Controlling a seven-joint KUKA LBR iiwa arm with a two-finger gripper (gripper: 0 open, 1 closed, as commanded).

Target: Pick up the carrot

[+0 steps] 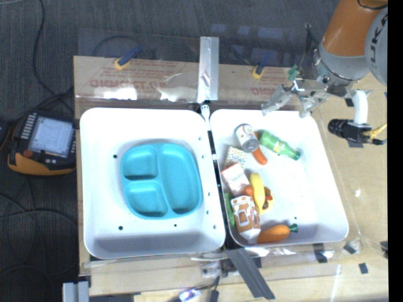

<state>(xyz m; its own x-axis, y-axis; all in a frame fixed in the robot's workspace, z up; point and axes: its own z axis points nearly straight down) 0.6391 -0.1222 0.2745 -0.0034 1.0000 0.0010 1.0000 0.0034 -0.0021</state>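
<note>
The carrot (272,234) is orange with a small green top and lies on its side against the near wall of the right bin (315,187). My gripper (291,106) hovers above the far rim of that bin, well away from the carrot. Its fingers (271,106) are spread apart and it is open, with nothing between them.
In the right bin lie a green bottle (278,145), a can (245,137), a small orange piece (259,156), a banana (257,190) and several small boxes (244,214) right beside the carrot. The left bin (101,137) holds a blue divided tray (160,178).
</note>
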